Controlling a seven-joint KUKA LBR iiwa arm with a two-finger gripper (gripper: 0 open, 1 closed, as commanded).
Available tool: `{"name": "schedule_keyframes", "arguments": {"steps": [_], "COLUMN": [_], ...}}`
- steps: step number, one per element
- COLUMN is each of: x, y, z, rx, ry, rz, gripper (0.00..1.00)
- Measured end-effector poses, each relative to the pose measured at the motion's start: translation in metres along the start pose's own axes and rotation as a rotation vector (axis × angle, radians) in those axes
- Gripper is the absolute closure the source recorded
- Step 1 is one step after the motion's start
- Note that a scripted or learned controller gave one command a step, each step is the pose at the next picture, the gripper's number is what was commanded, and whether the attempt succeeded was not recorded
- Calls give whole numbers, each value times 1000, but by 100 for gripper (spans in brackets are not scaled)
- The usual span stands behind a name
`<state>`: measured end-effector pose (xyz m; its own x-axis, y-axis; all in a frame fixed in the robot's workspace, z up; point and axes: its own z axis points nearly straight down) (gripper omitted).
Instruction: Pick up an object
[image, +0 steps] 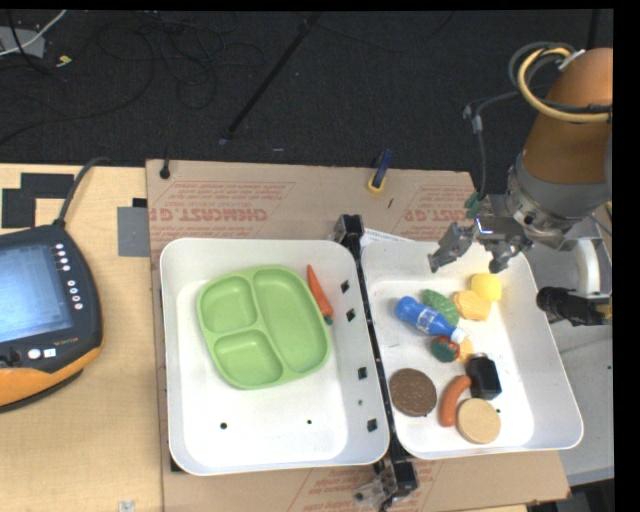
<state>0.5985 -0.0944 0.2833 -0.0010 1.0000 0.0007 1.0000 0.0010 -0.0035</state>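
Arm (560, 130) enters from the right edge, orange band uppermost, grey wrist angled down and left over the far right corner of the right bin (560, 400). Gripper (470, 255) hangs above the bin's far end; its two dark fingers are spread apart with nothing between them. It sits clear of the objects, just up and left of the yellow piece (486, 286).

Right bin holds a cluster of toy objects: blue bottle (424, 317) lying on its side near centre, green piece (438, 300) touching it behind, yellow piece and an orange-yellow piece (472, 306) beside them to the right. Nearer the camera: brown disc (412, 391), red sausage (453, 398), tan disc (479, 421), black block (484, 376). A small green-and-orange item (446, 348) lies between bottle and block; cannot tell what it is.

Left bin (190, 420) holds a green three-compartment tray (264, 326), tilted a little in plan. An orange carrot (319, 291) lies just beside the tray's right edge.

Both bins sit on a cardboard sheet (250, 205) with red printing. A blue-and-yellow clamp (379, 172) grips the sheet's far edge. Bench to the left carries a teach pendant (40, 305) with a lit screen. Dark floor with cables (150, 60) lies behind.
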Motion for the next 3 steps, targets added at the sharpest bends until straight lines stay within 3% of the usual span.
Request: {"name": "schedule_keyframes", "arguments": {"steps": [1, 2, 3], "x": [5, 4, 13], "y": [-39, -36, -4], "z": [133, 172, 197], "rx": [15, -4, -2], "ry": [3, -1, 0], "rz": [0, 4, 1], "gripper": [0, 0, 0]}}
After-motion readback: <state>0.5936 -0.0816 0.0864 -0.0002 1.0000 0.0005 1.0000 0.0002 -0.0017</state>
